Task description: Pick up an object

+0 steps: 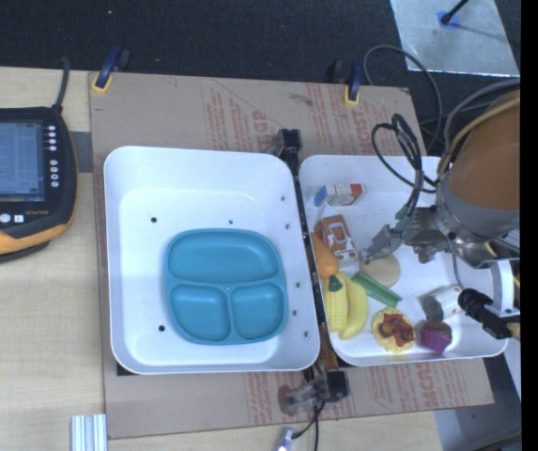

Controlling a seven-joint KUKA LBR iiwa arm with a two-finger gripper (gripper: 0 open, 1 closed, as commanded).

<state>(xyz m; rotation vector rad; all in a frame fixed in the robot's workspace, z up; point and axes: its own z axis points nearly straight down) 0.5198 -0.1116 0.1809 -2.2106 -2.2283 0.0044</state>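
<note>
White plastic formed both bins; the left bin (128,252) carried a blue divided tray (223,285). Toy food crowded the right bin (381,172): a banana (354,310), corn (335,301), a pizza piece (393,330), a purple piece (435,335) and a small bottle (343,194). Above that bin, the gripper (388,244) hung with its fingers spread apart, gripping nothing, just above a pale round piece (382,271).

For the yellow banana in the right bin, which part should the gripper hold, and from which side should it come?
Probably the banana's middle, coming from above with fingers closing across its narrow width. It lies flat, running near-to-far, beside the corn on its left, so the fingers would have little room there. The gripper is just beyond it.
</note>
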